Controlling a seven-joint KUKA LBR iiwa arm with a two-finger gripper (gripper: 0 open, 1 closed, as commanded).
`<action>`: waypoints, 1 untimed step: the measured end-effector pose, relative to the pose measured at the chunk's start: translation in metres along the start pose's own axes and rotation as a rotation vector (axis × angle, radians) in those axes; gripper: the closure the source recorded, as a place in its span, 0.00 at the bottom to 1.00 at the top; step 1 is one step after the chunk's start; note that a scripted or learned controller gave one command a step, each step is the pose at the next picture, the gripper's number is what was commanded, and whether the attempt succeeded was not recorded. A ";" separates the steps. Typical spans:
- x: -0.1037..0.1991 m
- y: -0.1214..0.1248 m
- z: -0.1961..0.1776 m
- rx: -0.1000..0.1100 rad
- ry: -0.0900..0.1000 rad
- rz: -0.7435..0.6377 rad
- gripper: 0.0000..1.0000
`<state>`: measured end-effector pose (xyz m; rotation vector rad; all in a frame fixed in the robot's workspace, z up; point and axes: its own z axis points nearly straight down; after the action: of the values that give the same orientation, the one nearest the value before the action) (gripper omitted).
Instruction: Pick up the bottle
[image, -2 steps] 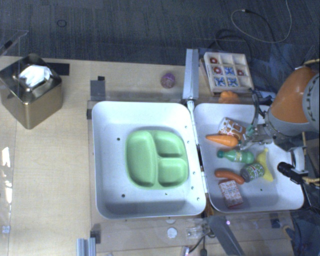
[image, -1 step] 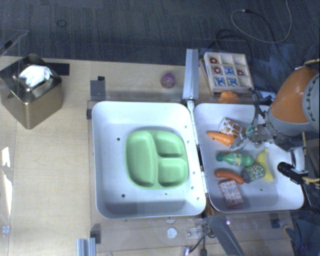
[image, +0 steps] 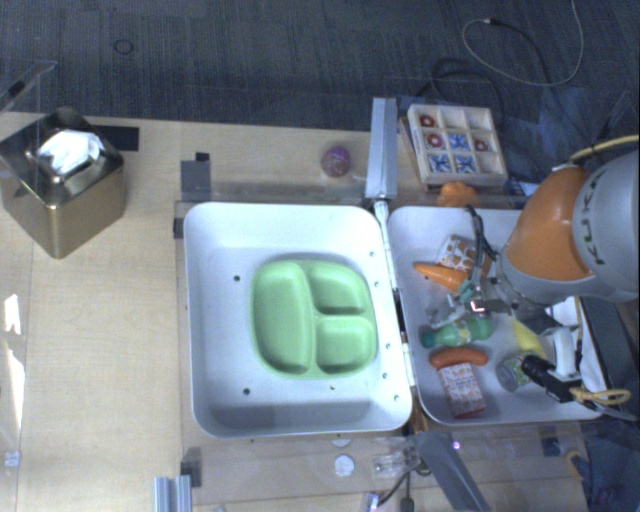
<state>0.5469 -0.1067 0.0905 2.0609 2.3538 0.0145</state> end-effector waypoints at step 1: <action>0.016 -0.015 -0.001 -0.005 -0.003 -0.255 0.00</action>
<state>0.5296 -0.0925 0.0910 1.7415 2.5915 0.0151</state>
